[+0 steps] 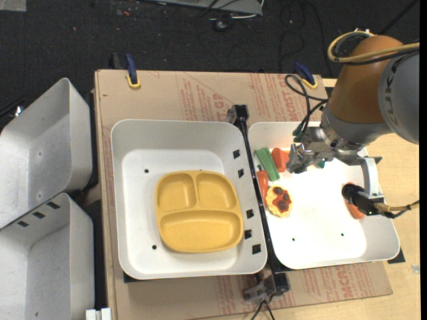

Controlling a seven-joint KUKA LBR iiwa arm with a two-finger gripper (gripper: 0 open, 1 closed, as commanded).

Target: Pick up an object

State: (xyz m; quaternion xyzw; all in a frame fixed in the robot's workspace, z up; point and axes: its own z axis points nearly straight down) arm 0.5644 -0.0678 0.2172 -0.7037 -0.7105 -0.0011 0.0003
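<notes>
My gripper [298, 161] hangs low over the back left part of the right bin [333, 249], under the grey and orange arm. Just left of it lie a red-orange piece [279, 157] and a green stick [265, 160]. A second red-orange piece [263, 181] lies against the bin's left wall. In front of the gripper sits a yellow toy pizza slice [279, 201] with red and dark toppings. An orange piece [358, 210] rests near the right wall. I see nothing held between the fingers.
The left bin [130, 179] holds a yellow divided plate [198, 211]. A black divider [252, 179] runs between the two bins. Two white containers [40, 179] stand off the bench at the left. The bench board [193, 95] extends behind the bins.
</notes>
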